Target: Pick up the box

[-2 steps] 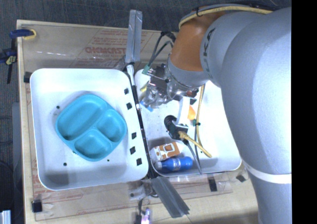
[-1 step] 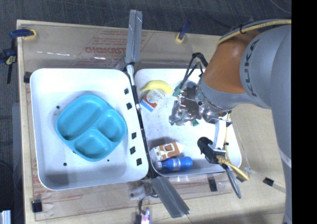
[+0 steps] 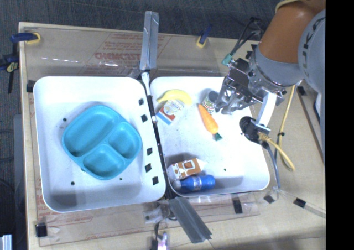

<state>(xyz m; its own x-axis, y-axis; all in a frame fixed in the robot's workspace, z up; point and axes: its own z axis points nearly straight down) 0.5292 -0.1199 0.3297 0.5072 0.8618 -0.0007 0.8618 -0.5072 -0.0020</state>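
Arm: the grey arm with its orange band (image 3: 290, 19) reaches in from the right, above the far right part of the right bin (image 3: 251, 180)
Gripper: the gripper (image 3: 224, 104) hangs over the far side of the right bin, just right of the carrot; whether it is spread or pressed together I cannot tell, and nothing shows between its tips
Box: the box (image 3: 184, 168), brown and white, lies near the front wall of the right bin, toward its left corner, well apart from the gripper
Bottle: a blue bottle (image 3: 198, 182) lies on its side just in front of the box, touching it
Carrot: an orange carrot (image 3: 208, 120) lies mid-bin at a slant
Banana: a yellow banana (image 3: 173, 97) sits at the far left corner, with a small white carton (image 3: 168, 112) just in front of it
Left bin: the left bin (image 3: 47, 94) holds a blue divided tray (image 3: 101, 141)
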